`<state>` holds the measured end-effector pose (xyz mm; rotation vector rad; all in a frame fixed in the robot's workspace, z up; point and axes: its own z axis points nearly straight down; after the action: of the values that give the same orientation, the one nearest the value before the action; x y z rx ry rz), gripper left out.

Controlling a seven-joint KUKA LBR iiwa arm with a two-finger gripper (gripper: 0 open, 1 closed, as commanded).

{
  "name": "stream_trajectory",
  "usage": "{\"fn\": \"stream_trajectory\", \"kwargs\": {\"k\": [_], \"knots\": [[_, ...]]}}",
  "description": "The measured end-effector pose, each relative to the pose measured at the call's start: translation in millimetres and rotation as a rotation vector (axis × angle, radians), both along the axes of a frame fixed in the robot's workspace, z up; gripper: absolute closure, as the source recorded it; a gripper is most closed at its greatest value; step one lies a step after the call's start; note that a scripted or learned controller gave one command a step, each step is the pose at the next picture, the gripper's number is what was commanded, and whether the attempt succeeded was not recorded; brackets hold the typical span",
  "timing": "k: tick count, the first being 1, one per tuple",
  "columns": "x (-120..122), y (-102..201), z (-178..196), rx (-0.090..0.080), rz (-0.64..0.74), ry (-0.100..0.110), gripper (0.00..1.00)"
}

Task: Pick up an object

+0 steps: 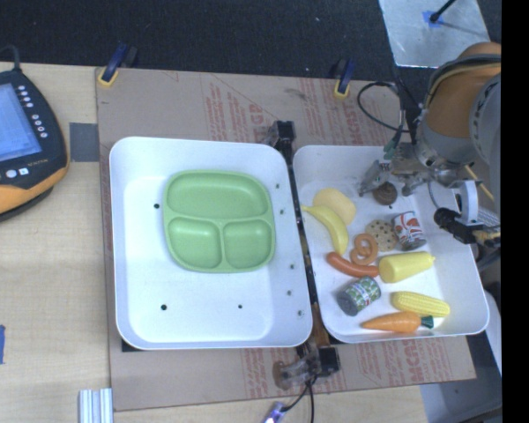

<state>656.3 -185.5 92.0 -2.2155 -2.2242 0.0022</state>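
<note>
The right white bin (328,167) holds several toy foods: a banana (332,227), a pretzel (364,248), a cookie (381,230), a red-and-white can (409,227), a sausage (353,265), a yellow block (406,265), a dark can (359,295), a corn cob (420,303) and a carrot (392,322). My gripper (393,183) hangs low over the bin's back right part with its fingers spread open. A small brown round piece (385,194) lies just below it, between the fingertips; I cannot tell whether they touch it.
The left white bin (141,236) carries a green divided plate (219,220). An orange-edged control pendant (13,144) rests on the bench at far left. The arm's cables (383,113) loop behind the right bin. Clamps (115,64) hold the cardboard base.
</note>
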Motion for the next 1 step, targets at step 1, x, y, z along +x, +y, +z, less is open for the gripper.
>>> {"fn": "stream_trajectory", "kwargs": {"k": [1], "knots": [[0.3, -0.5, 10.8, 0.0, 0.003, 0.001, 1.0]]}}
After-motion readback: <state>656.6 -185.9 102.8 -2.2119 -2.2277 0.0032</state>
